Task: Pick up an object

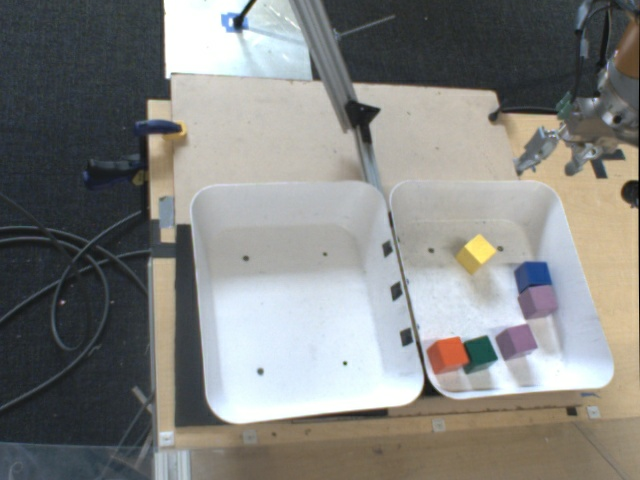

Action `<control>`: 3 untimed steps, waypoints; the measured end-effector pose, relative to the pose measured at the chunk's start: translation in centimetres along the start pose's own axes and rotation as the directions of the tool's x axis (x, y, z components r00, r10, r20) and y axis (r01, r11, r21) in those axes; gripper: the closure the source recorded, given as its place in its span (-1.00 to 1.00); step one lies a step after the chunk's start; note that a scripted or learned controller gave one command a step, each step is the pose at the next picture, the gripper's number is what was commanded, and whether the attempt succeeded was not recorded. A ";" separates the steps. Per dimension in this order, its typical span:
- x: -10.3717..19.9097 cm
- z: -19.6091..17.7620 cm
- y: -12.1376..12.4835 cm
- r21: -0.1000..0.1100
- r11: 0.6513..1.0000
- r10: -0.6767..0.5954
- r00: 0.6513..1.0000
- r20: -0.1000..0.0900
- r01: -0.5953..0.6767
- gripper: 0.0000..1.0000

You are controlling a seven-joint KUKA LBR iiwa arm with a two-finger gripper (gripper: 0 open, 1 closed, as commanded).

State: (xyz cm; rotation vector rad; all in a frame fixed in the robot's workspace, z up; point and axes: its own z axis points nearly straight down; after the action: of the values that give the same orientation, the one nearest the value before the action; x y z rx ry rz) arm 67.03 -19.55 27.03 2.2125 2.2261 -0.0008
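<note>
Several small cubes lie in the right bin (575,258). A yellow cube (477,253) sits alone near the middle. By the right wall a blue cube (533,274) touches a purple cube (538,300). Along the front wall stand an orange cube (447,354), a green cube (480,351) and a second purple cube (516,341). My gripper (558,158) hangs beyond the bin's far right corner, high over the bench. Its fingers are spread open and hold nothing.
The left bin (215,268) stands beside the right one, and their rims meet in the middle. A slanted metal pole (330,58) runs from the top down to the bins' shared far corner. A blue and yellow clamp (160,128) grips the bench's left edge.
</note>
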 end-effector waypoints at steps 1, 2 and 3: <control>-0.7 13.1 1.9 0.006 1.000 0.000 1.000 -0.003 0.000 -1.00; 3.5 9.5 -1.7 0.000 1.000 -0.002 1.000 -0.003 0.002 -1.00; 4.4 18.4 -2.3 0.006 1.000 0.000 1.000 -0.003 0.000 -1.00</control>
State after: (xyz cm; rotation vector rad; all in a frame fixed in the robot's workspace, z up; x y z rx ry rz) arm 64.70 -15.23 8.60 2.2177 2.2303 -0.0041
